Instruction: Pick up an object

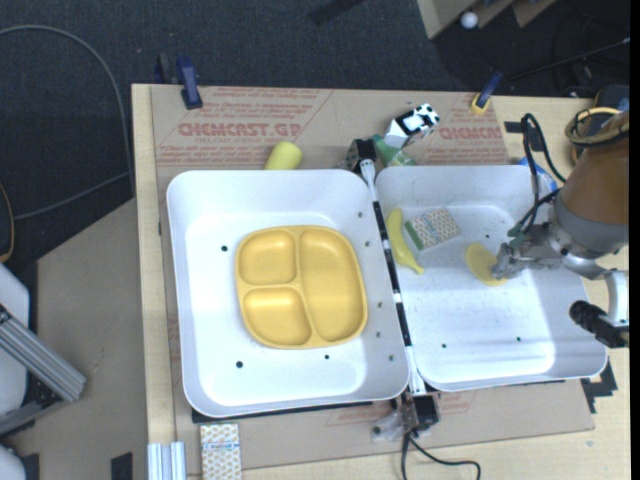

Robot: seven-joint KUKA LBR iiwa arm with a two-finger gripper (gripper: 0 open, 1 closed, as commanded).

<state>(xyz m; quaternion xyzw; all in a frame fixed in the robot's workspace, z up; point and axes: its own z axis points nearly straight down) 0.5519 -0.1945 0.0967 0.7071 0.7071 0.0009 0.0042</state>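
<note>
In the right bin [480, 338] lie a yellow banana [403, 243] by the left wall, a small patterned packet [432, 227] just right of it, and a small yellow piece [482, 263] near the middle. My gripper [507, 259] is low in this bin, at the right edge of the yellow piece and touching or nearly touching it. The grey arm with its orange band [598, 183] reaches in from the right. A yellow divided plate [300, 286] rests in the middle of the left bin [200, 218].
Behind the bins on the cardboard sit a yellow object [284, 155] and a black-and-white toy [415, 123]. Blue clamps [187, 83] hold the board's back edge. Cables [535, 153] hang near the right bin's back right corner.
</note>
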